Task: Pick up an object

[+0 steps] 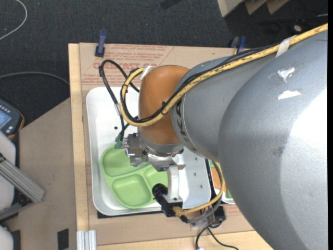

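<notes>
A light green divided dish (126,185) lies in the near half of the left white bin (97,120). The arm's orange band (158,105) and grey wrist hang low over this bin and cover its right side. My gripper (136,152) sits under the wrist, right at the dish's far edge, with most of it hidden by the wrist. I cannot tell whether anything is in it. Black and yellow cables (117,95) loop from the wrist over the bin's far part.
The grey arm covers nearly all of the right bin, where an orange sliver (214,177) and a green sliver (228,194) show at its near left. Blue clamps (100,42) hold the bench's far edge. A cardboard sheet (80,139) borders the bins.
</notes>
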{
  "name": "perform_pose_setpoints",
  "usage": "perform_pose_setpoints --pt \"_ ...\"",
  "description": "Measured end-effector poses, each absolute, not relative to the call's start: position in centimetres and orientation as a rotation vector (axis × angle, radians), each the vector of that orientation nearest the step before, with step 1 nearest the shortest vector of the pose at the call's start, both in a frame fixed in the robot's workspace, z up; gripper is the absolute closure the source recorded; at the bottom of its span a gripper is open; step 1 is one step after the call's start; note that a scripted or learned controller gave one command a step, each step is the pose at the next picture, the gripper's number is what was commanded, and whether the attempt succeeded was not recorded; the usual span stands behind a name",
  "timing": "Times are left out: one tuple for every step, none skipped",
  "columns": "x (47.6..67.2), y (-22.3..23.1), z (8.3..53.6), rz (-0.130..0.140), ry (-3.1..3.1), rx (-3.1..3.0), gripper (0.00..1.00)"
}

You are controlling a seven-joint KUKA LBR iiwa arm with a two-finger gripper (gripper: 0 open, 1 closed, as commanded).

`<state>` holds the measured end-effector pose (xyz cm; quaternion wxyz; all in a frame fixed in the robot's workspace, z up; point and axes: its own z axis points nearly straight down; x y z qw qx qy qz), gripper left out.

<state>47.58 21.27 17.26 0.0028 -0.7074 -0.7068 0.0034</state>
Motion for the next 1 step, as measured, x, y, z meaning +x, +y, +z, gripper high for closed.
perform_pose_setpoints --pt "54.88 19.41 10.85 0.0 -2.219 -2.227 1.0"
